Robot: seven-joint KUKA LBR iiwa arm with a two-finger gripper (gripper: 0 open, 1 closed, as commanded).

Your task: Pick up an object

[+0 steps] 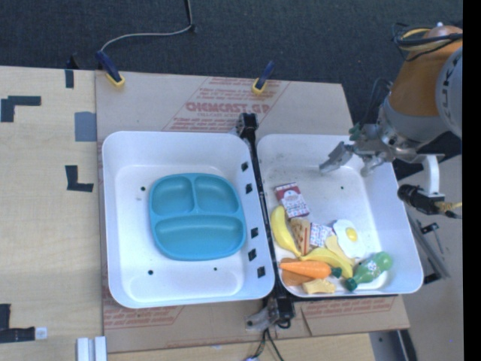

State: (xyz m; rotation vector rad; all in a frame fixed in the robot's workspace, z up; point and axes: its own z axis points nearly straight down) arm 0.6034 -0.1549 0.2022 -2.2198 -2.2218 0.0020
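Note:
The right bin (316, 153) holds a cluster of toy food toward its near side: a small red and white carton (290, 198), a yellow banana (281, 230), an orange carrot (307, 268), a fried egg (348, 236) and a green bottle (370, 268). My gripper (350, 162) hangs over the bin's far right corner, well apart from the food. Its two fingers (331, 159) are spread wide, with nothing between them.
The left bin (124, 164) bears a blue divided plate (198, 215). A black clip divider (250, 173) runs between the bins. Cardboard underlies both, held by yellow clamps (263, 78) at the back. The far half of the right bin is bare white floor.

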